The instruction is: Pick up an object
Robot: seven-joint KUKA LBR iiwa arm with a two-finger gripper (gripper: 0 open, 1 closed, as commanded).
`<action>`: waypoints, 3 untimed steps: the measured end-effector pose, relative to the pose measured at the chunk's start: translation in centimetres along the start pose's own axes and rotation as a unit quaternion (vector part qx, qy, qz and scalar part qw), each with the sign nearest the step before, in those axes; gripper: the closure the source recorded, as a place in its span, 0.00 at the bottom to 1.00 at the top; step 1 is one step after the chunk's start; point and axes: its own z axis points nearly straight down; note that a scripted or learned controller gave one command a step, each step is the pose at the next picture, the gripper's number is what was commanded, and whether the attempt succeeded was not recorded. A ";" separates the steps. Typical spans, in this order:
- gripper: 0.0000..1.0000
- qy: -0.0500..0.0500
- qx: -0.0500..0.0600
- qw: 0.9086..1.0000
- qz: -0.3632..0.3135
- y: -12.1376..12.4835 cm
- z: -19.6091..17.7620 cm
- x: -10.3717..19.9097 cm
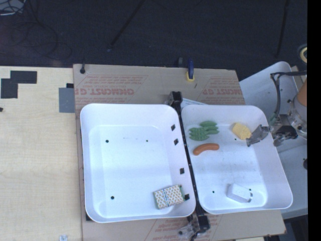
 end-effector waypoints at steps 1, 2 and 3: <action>1.00 0.000 0.001 1.000 0.000 0.0 -0.9 -0.1; 1.00 -0.001 -0.004 1.000 -0.003 -0.3 -12.4 6.9; 1.00 -0.001 -0.004 1.000 -0.003 -1.9 -22.4 13.2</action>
